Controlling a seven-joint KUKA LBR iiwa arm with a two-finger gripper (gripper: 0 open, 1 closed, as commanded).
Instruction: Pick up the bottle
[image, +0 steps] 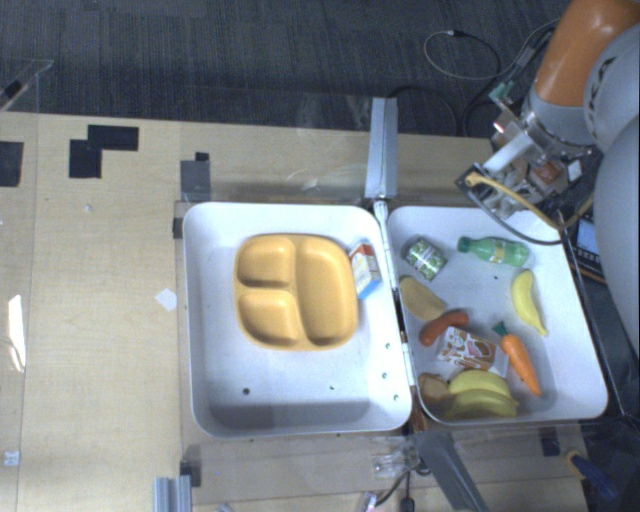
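Note:
A green bottle (493, 250) with a pale cap lies on its side near the far edge of the right bin (590, 350), cap pointing left. My gripper (522, 172) hangs above that bin's far rim, up and slightly right of the bottle and well apart from it. Nothing shows in its grasp.
The right bin also holds a green can (425, 258), a yellow banana (527, 303), a carrot (520, 362), a sausage (443, 327), a small carton (466, 350) and a banana bunch (480, 393). In the left bin (210, 330) lie a yellow divided plate (297, 290) and a small box (364, 270).

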